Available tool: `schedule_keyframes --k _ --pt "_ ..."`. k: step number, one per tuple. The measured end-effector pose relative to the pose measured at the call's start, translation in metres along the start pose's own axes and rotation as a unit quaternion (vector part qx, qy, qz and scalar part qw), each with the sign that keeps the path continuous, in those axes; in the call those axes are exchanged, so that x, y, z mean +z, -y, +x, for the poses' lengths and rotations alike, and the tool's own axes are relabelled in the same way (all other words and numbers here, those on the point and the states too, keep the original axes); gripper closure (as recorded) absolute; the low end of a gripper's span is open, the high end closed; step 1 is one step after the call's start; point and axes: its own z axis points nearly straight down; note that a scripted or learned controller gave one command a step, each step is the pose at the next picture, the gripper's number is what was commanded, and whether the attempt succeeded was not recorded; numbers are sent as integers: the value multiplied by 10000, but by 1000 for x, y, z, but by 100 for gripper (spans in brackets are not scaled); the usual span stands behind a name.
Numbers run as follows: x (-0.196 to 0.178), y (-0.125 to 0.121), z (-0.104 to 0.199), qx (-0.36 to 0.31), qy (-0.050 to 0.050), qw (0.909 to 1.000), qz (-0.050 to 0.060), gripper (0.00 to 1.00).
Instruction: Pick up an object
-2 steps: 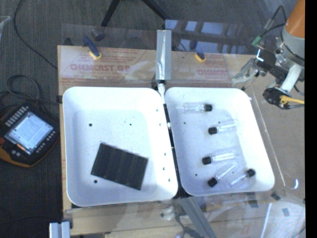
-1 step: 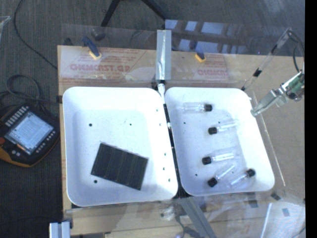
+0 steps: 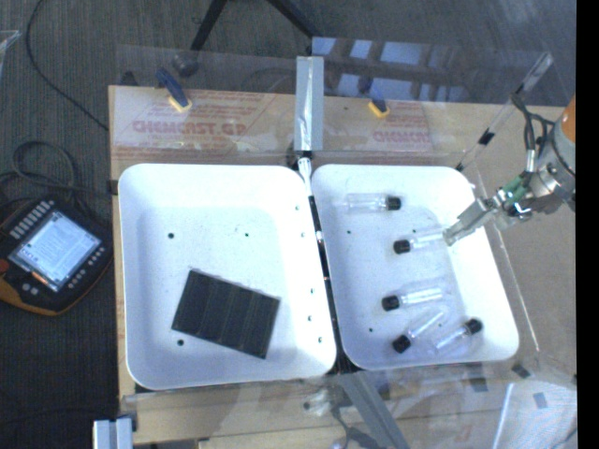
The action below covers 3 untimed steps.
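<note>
Overhead view of the bench, near edge to far. Right bin [image 3: 487,340]: three clear tubes with black caps lie in its near part, two in the near corner [image 3: 418,330] [image 3: 456,333] and one just beyond them [image 3: 410,299]. Left bin [image 3: 140,251]: a dark ribbed rectangular panel [image 3: 226,313] lies flat and skewed in the near half; bare white floor surrounds it and extends to the far wall. Mid-depth, right bin: a fourth capped tube [image 3: 416,242] lies with its clear end toward the gripper [image 3: 460,229], which slants in over the right rim, its tip at or just beside that tube; finger spacing cannot be resolved, nor any hold on the tube. A fifth tube [image 3: 372,202] lies near the far wall, apart from the rest. Beyond the bins, the board [image 3: 215,124] carries faded red lettering, not legible. Left of the bench, a handheld control pendant [image 3: 51,255] shows a lit screen, text unreadable.
</note>
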Motion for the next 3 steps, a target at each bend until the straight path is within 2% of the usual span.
schedule_keyframes --k 1,2,3 --pt "235 3 -5 1090 63 9939 -131 0" --pt "226 1 -3 1079 27 9941 -120 100" --pt "165 -69 33 1992 4 9800 18 100"
